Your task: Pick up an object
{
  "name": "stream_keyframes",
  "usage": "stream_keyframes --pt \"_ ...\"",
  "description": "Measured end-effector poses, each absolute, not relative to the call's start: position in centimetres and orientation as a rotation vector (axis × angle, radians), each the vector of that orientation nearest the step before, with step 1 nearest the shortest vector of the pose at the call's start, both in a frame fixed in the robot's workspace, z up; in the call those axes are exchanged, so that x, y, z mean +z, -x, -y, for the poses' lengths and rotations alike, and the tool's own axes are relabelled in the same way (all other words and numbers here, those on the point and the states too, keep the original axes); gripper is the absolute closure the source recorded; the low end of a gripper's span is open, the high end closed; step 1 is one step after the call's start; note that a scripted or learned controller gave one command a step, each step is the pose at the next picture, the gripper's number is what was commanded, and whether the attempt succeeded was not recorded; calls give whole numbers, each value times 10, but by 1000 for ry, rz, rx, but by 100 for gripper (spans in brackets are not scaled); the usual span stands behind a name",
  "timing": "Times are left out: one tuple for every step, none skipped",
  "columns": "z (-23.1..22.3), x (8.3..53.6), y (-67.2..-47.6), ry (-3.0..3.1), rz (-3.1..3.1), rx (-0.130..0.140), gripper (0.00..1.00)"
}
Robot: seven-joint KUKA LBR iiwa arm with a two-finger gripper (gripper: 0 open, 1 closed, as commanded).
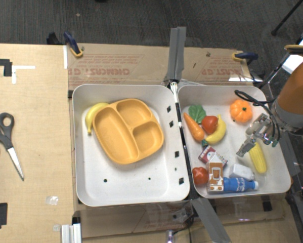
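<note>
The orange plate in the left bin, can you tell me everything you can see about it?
The orange plate looks like smooth plastic, with rounded corners and a raised rim. Ridges split it into three sections: one long one on the left and two smaller ones on the right. It lies flat, right side up and turned a bit askew, in the upper middle of the left bin. A yellow banana curves along its upper left edge, partly tucked beneath or behind it.

A pale wooden table (pixel 30 151) stood on dark grey carpet (pixel 141 9). Brown cardboard (pixel 121 65) lay across its far side, held by blue clamps (pixel 73 43). Scissors (pixel 8 140) rested near the left edge, beside black tape marks (pixel 2 65).
</note>
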State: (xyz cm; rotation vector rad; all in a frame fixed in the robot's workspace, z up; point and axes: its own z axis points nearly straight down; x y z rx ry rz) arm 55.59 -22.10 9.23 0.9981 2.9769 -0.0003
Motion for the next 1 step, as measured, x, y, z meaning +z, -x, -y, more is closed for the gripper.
stream_keyframes --pt "221 102 -557 -991 -2975 -3 100"
